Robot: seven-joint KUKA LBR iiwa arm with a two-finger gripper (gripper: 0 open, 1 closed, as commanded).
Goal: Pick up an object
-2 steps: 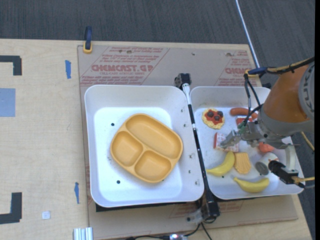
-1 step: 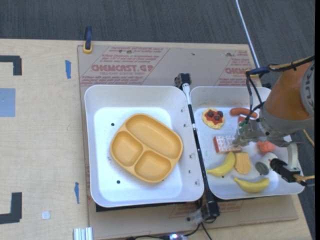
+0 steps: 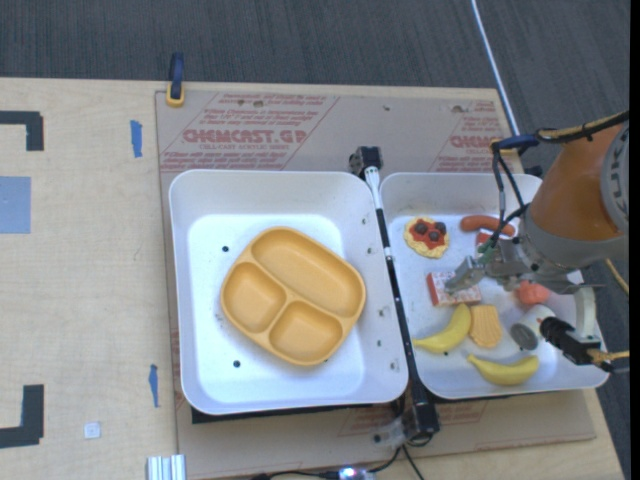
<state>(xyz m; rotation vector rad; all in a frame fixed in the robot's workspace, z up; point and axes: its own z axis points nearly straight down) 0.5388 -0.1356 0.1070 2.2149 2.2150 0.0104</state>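
One fixed camera looks down at a slant on both bins (image 3: pixel 190 268).

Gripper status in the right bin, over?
Gripper low in the right bin, fingers unclear. Tip at a small red-and-white item, hold unconfirmed. Two bananas and a waffle piece crowd close.

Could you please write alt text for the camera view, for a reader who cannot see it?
The arm's gripper hangs low over toy foods in the right bin, including two bananas and a small pizza. The left bin holds a yellow divided plate.
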